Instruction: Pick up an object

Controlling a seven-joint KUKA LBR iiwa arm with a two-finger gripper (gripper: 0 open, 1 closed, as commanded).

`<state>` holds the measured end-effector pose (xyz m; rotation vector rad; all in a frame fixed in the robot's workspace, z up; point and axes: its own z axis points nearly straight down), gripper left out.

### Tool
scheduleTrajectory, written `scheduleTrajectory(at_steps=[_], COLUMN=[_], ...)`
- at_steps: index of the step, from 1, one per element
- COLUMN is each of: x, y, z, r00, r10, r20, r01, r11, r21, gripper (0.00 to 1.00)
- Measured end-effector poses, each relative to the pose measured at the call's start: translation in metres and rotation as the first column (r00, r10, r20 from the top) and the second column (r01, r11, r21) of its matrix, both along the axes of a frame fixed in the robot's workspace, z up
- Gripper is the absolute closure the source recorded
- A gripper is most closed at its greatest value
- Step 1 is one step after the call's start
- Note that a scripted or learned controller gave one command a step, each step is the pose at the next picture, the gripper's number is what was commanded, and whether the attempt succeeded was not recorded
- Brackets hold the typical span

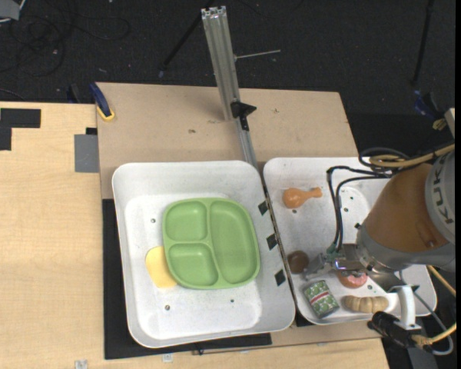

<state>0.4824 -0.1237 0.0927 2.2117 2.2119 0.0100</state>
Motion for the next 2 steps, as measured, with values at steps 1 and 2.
scheduleTrajectory(at_steps=[1, 2], x=[0.001, -0.001], y=[-0.007, -0.008], z=[0.013, 0.055], r00=[1.000, 1.000], r10=[-0.010, -0.003], r20=[0.008, -0.014], r01=[0.010, 0.003], r11=[1.000, 1.000], r21=[-0.013, 0.006], gripper=[1.00, 1.00])
